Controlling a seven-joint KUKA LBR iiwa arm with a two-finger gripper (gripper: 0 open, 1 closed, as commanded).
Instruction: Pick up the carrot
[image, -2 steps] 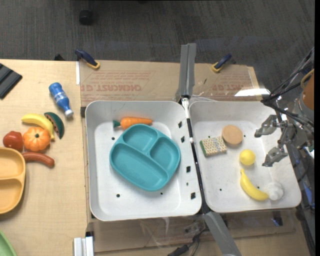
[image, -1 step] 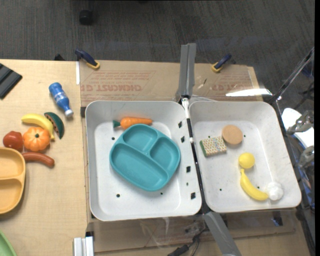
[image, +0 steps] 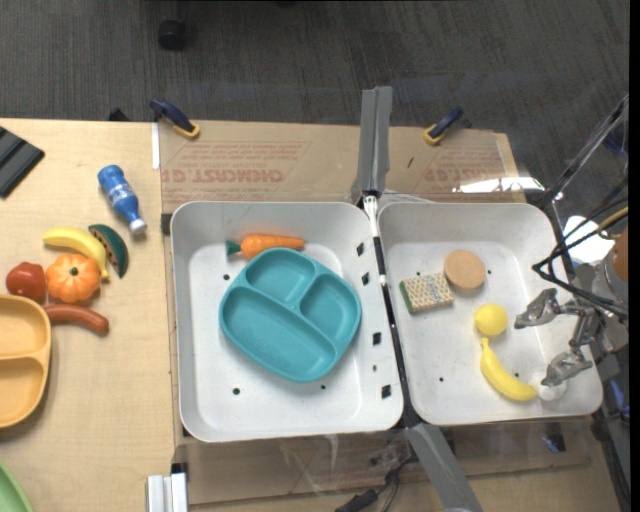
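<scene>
The carrot (image: 266, 243), orange with a green top pointing left, lies at the back of the left bin (image: 195, 330), touching the far rim of a teal divided plate (image: 290, 313). My gripper (image: 552, 344) hangs over the right side of the right bin (image: 520, 235), far from the carrot. Its two fingers are spread apart with nothing between them; one fingertip (image: 528, 315) sits near the yellow ball, the other fingertip (image: 558, 373) near the banana's end.
The right bin holds a banana (image: 503, 375), a yellow ball (image: 490, 319), a tan disc (image: 464, 269) and a patterned sponge block (image: 427, 291). Left of the bins on the bench are toy fruit (image: 72, 278), a blue bottle (image: 121, 198) and an orange tray (image: 20, 360).
</scene>
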